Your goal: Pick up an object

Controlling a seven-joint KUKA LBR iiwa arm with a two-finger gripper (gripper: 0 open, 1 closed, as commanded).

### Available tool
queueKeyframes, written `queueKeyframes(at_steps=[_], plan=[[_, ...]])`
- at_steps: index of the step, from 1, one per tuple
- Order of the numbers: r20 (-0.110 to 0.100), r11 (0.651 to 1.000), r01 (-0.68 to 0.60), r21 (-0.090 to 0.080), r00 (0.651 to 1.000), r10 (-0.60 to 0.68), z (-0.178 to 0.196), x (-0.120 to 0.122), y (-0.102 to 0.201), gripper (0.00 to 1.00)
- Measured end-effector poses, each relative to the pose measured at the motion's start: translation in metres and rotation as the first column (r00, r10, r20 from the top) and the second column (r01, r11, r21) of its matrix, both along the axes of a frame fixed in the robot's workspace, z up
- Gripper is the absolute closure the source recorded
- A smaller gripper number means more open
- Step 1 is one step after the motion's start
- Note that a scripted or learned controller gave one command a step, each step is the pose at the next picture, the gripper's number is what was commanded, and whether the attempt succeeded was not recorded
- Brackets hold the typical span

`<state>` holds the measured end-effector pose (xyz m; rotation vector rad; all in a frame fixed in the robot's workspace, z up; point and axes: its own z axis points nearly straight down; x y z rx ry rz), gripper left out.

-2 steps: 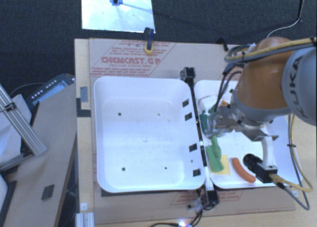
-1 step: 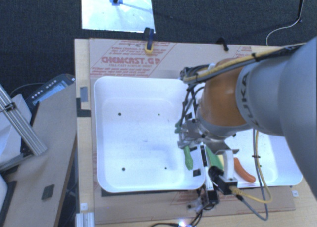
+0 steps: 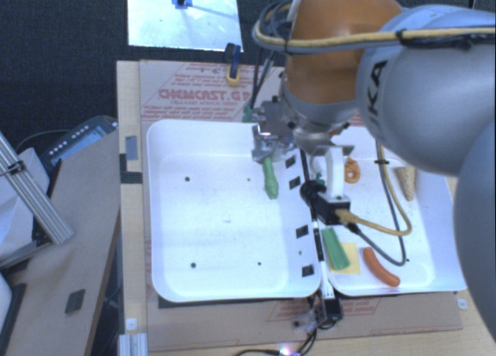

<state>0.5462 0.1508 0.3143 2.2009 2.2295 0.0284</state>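
the bench [image 3: 132,191] is a pale wooden board set against a dark blue-black wall of textured panel, and on that wall hangs a bright silvery square sheet [image 3: 182,4] above the bench's far edge. a printed cardboard sheet [image 3: 198,95] with red lettering lies under the two bins. off the bench's left edge sit a slanted grey console [image 3: 77,141] and a ribbed metal rail [image 3: 31,199].

the arm [image 3: 403,75], grey with an orange band, reaches over the right bin and hides much of it. the left bin [image 3: 209,222] takes up the middle of the bench; its floor is bare white apart from a few small dark dots (and a green object at its far right corner). the right bin [image 3: 422,269] lies along the bench's right side.

the gripper [image 3: 267,149] hangs at the left bin's far right corner, and a green stick-shaped object [image 3: 270,180] runs down from it; whether the fingers actually clamp it i cannot tell.

in the right bin, near its front edge, lie a green block [image 3: 335,248] on a yellow square [image 3: 350,260], an orange sausage shape [image 3: 381,267], a cream cone [image 3: 406,182] and a small orange ring [image 3: 353,171].
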Motion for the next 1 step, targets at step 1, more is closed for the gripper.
queueKeyframes(at_steps=[1], plan=[[-0.013,1.000,0.008,-0.004,1.000,-0.008,0.0568,-0.0311,-0.0168,1.00]])
